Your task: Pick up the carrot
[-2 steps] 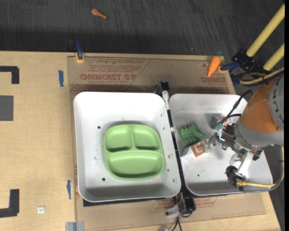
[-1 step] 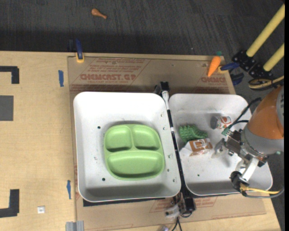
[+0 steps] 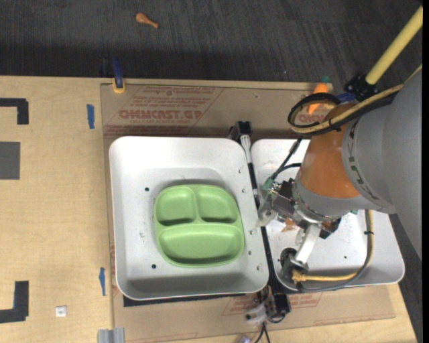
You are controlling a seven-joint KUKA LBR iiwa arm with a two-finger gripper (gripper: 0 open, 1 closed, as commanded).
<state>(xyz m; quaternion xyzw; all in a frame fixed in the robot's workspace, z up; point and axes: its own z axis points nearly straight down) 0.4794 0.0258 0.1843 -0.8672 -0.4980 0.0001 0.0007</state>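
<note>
1. The tool (image 3: pixel 289 205) sits low in the right bin (image 3: pixel 385 264), near the wall it shares with its neighbour. The bulky grey and orange wrist (image 3: pixel 328 177) hangs over it, so I cannot tell whether it is spread or pressed together, or whether it has anything.
2. I can't pick out the carrot for certain. An orange scrap (image 3: pixel 289 228) peeks out just beside the tool on the bin floor and may be part of it.
3. The left bin (image 3: pixel 127 201) holds a green divided tray (image 3: pixel 198 224), apart from the tool.
4. Far off, on the dark floor beyond the tabletop (image 3: pixel 53 201), lies a small orange piece (image 3: pixel 146 20) shaped much like a carrot.
5. What could go wrong:
   - If the scrap is the carrot, it lies close to the dividing wall. The tool could clip that wall, or shove the carrot against it, rather than close around it.
   - The looping cables (image 3: pixel 322 275) trailing in the bin could snag.
   - If the real carrot is the piece on the floor, any grab here comes up with nothing.
</note>
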